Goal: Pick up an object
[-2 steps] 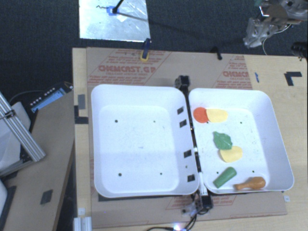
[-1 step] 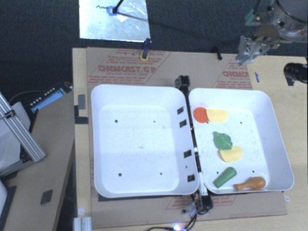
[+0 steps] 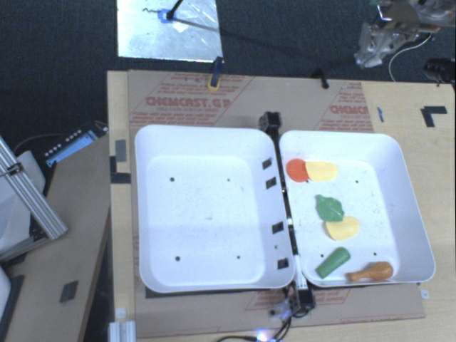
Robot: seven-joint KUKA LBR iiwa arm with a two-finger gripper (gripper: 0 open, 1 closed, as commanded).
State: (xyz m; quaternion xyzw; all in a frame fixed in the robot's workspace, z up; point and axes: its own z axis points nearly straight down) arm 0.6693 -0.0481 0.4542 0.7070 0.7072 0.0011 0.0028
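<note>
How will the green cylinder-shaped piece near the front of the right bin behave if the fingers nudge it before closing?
The green cylinder-shaped piece lies on its side, so it may roll off across the smooth floor of the right white bin. It looks like small, probably light, stiff toy food. A roll could bump the orange drumstick-shaped piece beside it.

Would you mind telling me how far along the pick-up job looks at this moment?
Nothing looks done yet. All six items lie in the right bin: the orange disc, yellow piece, green leafy piece, second yellow piece, green cylinder and brown drumstick-shaped piece. The gripper sits far above the bench, away from the bins. Approach, grasp and lift all remain.
</note>
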